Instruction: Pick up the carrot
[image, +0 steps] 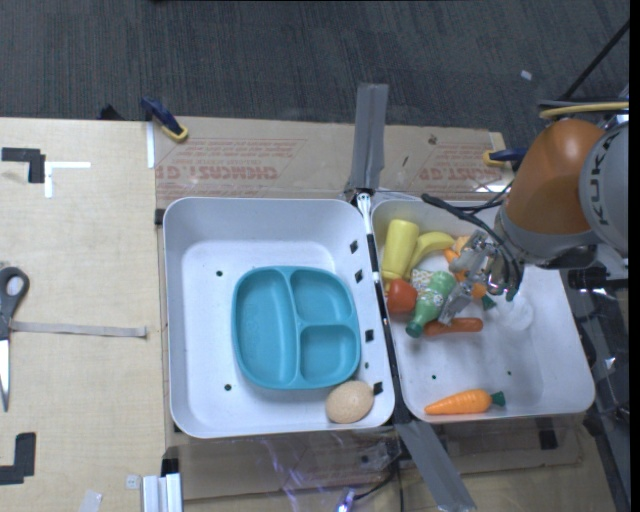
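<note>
1. Lying near the front edge of the right bin (545, 395), the carrot (462, 403) rests alone.
2. Gripper (478, 283) hovers over the toy food pile (430, 285); its grip state cannot be told.

gripper (478, 277) low, seemingly tilted leftward

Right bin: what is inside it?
Right bin: carrot lying alone near the front; gripper over a pile with a yellow cup, banana, tomato. Items beneath are hidden.
</note>
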